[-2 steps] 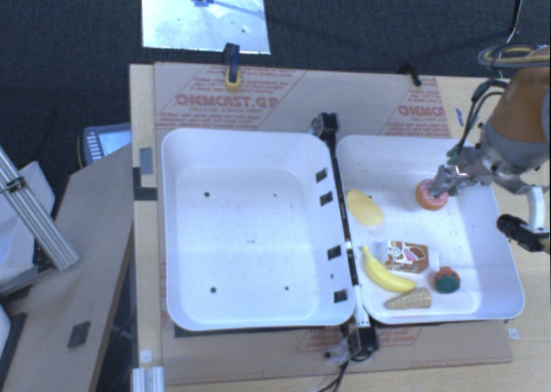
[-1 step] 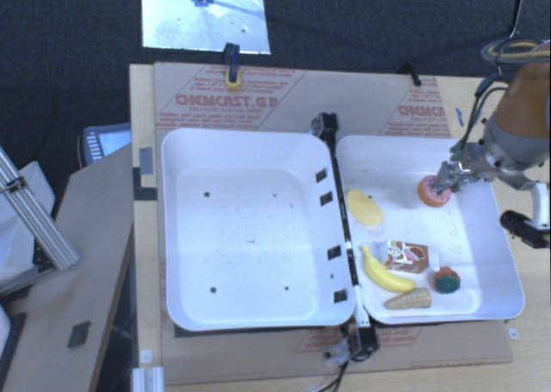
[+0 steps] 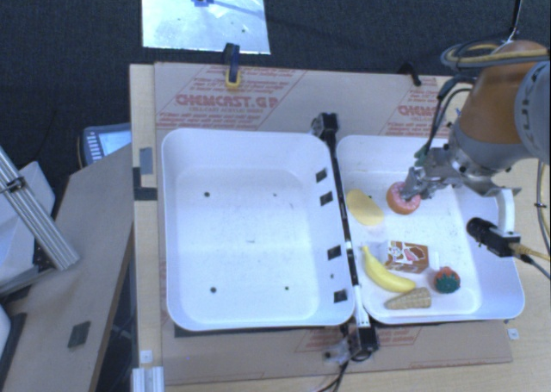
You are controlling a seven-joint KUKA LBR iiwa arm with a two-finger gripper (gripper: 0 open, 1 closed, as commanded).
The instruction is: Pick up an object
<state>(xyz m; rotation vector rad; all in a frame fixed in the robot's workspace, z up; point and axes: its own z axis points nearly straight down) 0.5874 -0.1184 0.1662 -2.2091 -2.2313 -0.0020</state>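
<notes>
- A dark carpeted floor surrounds the table (image 3: 258,89), whose top is covered by a sheet with red print; a shiny metal plate (image 3: 204,3) lies on the floor beyond it.
- The left bin (image 3: 250,235) sits on the table's left half, touching the right bin (image 3: 491,295) along a black-clipped seam.
- In the right bin, a pale yellow oval piece (image 3: 365,208) lies near the seam.
- A banana (image 3: 384,271) curves below it, with a tan cone-like piece (image 3: 408,299) just beside its lower end.
- A small brown and white packet (image 3: 408,256) rests just right of the banana.
- A pink, round object (image 3: 402,199) lies in the bin's upper middle.
- The jaws (image 3: 416,182) sit on top of that pink object; whether they are spread or pinching it cannot be told.
- A small red and green piece (image 3: 445,279) lies near the packet.
- The grey and orange arm (image 3: 499,115) reaches in from the right.
</notes>
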